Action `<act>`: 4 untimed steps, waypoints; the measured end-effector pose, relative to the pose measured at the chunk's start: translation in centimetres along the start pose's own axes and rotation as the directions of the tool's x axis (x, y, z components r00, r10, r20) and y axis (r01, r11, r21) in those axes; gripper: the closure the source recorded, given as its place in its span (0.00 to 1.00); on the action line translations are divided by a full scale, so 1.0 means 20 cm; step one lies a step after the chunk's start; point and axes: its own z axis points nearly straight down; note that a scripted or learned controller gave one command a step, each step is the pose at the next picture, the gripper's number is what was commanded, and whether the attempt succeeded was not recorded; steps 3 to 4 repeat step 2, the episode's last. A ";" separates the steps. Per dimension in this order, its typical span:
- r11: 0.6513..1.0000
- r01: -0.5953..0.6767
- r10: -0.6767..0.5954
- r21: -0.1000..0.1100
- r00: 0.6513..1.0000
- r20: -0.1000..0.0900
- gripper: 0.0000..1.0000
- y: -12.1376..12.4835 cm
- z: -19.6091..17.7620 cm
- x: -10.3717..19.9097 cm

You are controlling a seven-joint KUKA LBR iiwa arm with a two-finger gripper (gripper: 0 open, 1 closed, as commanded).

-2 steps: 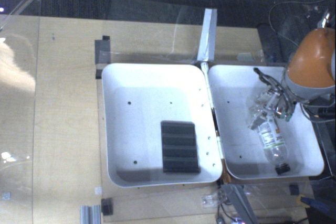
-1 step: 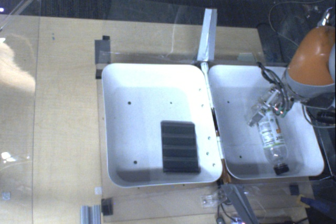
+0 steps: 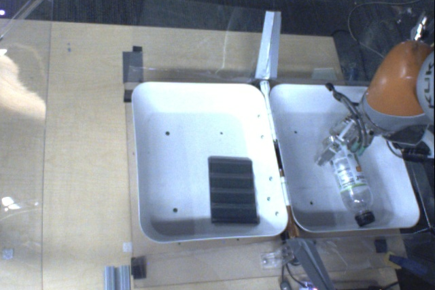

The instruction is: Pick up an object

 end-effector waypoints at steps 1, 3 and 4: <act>1.000 0.002 -0.002 -0.015 1.000 0.022 1.00 0.03 -0.07 -0.02; 1.000 0.002 -0.001 -0.015 1.000 0.023 0.00 0.03 -0.07 -0.02; 1.000 0.002 -0.001 -0.015 1.000 0.023 0.00 0.03 -0.07 -0.02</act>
